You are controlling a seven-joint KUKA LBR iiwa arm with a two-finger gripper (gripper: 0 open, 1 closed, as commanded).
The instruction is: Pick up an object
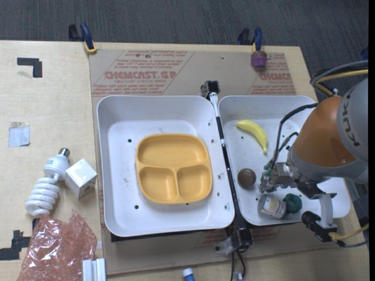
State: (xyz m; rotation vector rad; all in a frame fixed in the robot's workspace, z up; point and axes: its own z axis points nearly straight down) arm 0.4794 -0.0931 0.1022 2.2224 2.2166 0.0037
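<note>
The end effector [270, 187] hung low in the right bin [234, 107]; its grip state could not be told. A brown ball [246, 177] lay just left of it, a banana [254, 133] above.

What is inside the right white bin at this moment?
The right bin holds a banana, a brown ball, a green object and a pale packet. The arm covers the bin's right part, hiding anything there.
</note>
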